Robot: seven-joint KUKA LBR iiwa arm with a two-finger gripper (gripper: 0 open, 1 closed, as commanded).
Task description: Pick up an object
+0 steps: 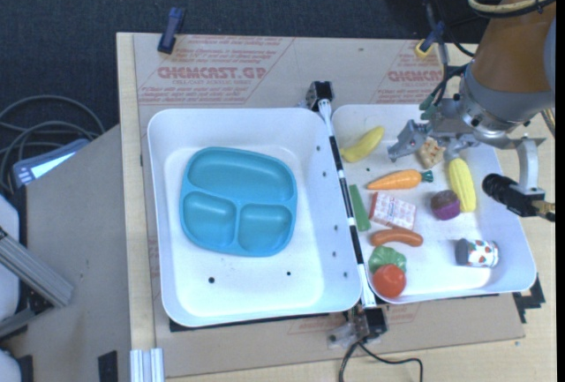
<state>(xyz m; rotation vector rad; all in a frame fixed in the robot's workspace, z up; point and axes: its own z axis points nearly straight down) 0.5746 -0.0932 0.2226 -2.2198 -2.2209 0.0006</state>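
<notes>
My gripper point(422, 145) hangs over the right bin point(521, 261), finger state unclear; I'd grab the light, stiff toy carrot point(395, 181) mid-body.

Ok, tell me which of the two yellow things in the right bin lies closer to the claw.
The corn cob, lying just below the claw. The banana lies further off, toward the divider between the bins.
</notes>
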